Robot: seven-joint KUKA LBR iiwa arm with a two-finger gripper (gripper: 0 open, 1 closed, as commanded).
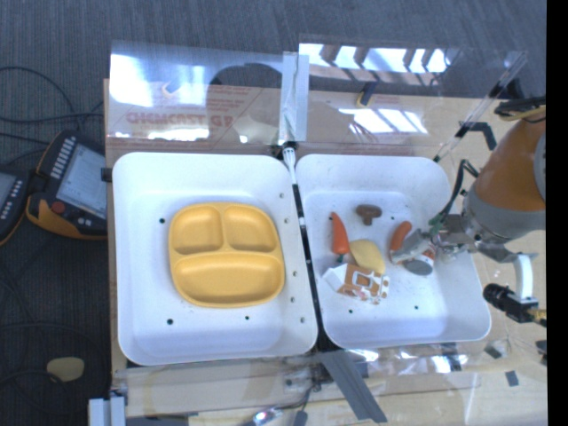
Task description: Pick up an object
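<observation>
One gripper (pixel 415 257) hangs low in the right bin (pixel 461 313), near its right edge; whether it is open, I cannot tell. Just beside it lies a small orange sausage (pixel 400 234), then a yellow piece (pixel 368 255), a carrot (pixel 340 232), a waffle (pixel 363 283). The left bin (pixel 138 327) carries a yellow divided plate (pixel 226 254).

The surface (pixel 382 122), pale wood, perhaps under clear sheeting, carries two shallow white bins touching side by side: the left bin (pixel 142 327) and the right bin (pixel 461 318). Small dark scraps (pixel 512 378) lie near its right corner.
</observation>
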